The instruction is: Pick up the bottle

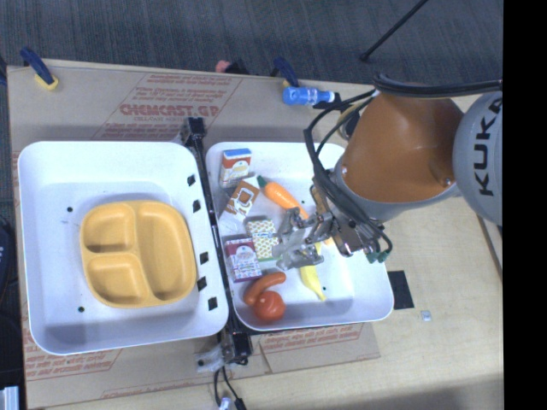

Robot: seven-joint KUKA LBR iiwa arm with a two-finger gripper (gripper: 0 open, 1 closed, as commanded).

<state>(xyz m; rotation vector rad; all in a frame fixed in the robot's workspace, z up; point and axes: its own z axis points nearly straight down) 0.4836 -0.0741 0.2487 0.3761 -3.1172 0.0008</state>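
My gripper is low inside the right bin, at its middle, under the orange wrist band. It hangs over a patterned box, just above a yellow banana and to the right of a dark red box. The gripper and wrist hide what lies directly beneath them. Among the small items I cannot pick out the bottle with certainty.
The right bin also holds a white carton, a brown carton, a carrot, a red sausage and a tomato. The left bin holds a yellow divided tray. A blue clamp sits at the bench's far edge.
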